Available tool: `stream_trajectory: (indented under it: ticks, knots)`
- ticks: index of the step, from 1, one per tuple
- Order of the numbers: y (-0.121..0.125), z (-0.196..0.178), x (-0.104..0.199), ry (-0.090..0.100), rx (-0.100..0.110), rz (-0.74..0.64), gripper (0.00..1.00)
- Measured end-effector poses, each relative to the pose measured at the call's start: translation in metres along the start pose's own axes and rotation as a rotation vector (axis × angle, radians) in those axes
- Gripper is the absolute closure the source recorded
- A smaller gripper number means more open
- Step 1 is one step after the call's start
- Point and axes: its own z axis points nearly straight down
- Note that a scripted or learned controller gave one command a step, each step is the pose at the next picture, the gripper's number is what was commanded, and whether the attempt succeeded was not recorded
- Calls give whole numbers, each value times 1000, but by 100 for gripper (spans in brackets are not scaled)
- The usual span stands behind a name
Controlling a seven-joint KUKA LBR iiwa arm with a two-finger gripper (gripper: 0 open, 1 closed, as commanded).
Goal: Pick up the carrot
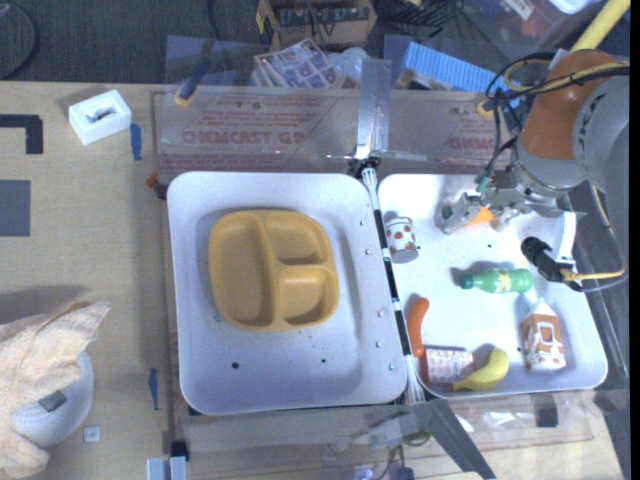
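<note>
The carrot is a short orange stick lying along the left wall of the right bin, toward its front. My gripper hangs over the back of that same bin, well behind the carrot and a little to its right. A small orange patch shows right at the gripper, and I cannot make out what it is. The grey arm with its orange band comes in from the upper right.
In the right bin lie a small can, a green bottle, a juice carton, a banana and a red packet just in front of the carrot. The left bin holds a yellow divided plate.
</note>
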Motion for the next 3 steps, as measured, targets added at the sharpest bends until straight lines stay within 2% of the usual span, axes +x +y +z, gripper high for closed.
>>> stream_trajectory:
  ticks: [1, 2, 3]
  knots:
    - [3, 0, -26, 33, 14, 140, 0]
    - [4, -8, -19, 41, 24, 132, 100]
    - [0, -137, -20, -8, -18, -129, 100]
